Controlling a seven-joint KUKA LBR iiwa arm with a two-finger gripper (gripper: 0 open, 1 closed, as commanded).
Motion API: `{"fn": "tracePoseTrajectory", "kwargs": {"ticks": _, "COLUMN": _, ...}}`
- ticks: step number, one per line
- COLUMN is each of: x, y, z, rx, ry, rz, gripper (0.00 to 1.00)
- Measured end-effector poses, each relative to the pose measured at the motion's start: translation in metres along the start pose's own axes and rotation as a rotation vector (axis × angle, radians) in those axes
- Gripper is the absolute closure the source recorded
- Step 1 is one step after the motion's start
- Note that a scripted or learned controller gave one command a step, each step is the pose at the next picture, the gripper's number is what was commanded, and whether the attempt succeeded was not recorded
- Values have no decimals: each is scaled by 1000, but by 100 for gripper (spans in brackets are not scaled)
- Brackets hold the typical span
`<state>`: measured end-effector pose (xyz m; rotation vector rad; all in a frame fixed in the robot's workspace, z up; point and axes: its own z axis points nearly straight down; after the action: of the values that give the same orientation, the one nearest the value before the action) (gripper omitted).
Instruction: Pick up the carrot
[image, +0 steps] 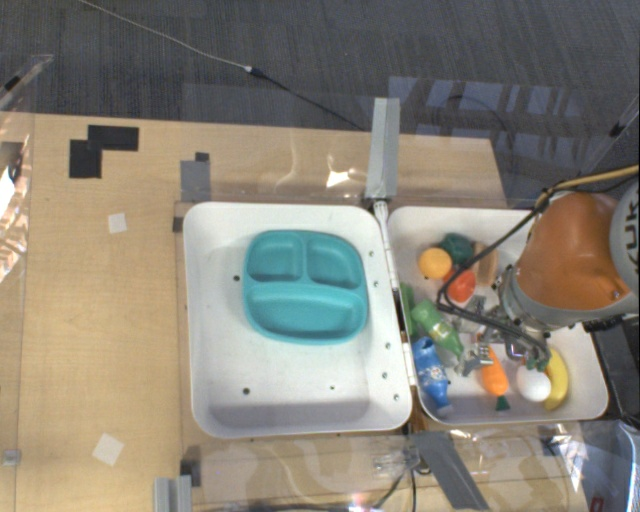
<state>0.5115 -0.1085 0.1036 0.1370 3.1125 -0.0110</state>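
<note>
The arm (570, 262) enters from the right edge of the frame at mid-height, its orange band uppermost. The wrist points down and left. The gripper (487, 352) sits low in the lower right of the frame.

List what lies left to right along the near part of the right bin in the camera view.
Blue bottle → carrot → white egg → banana.

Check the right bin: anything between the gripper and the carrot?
Nothing visible. The gripper sits right above the carrot. Close neighbours could crowd the grasp: white egg and banana to the right, blue bottle to the left.
</note>
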Motion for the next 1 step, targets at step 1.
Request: {"fn": "tracePoseTrajectory", "kwargs": {"ticks": 1, "x": 0, "y": 2, "z": 1, "rx": -2, "ry": 2, "rz": -2, "gripper": 0}}
